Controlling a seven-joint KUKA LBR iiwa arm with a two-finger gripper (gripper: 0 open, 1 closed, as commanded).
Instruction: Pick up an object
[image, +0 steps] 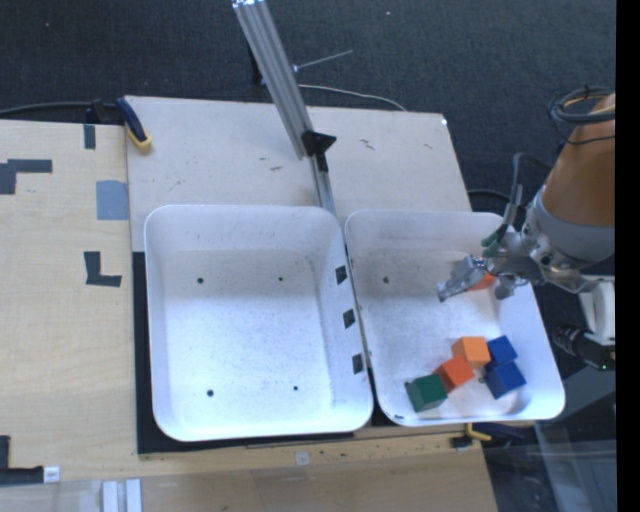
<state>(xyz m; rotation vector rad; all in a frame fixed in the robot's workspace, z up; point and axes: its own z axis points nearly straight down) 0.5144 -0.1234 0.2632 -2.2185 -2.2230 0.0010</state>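
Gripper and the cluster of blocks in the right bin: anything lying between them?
In the camera view, bare white bin floor separates the gripper from the nearest block, the orange block.

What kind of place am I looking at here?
Probably a robotics lab test bench. A robot arm reaches over two white bins on a taped wooden bench, and small coloured blocks lie in the right-hand bin for picking practice.

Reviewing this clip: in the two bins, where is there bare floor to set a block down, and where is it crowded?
The left bin shows bare floor from wall to wall. In the right bin, the half against the divider and the far wall is bare. Crowding sits in its near right corner: green block, orange blocks, blue blocks. The gripper hangs above its right side.
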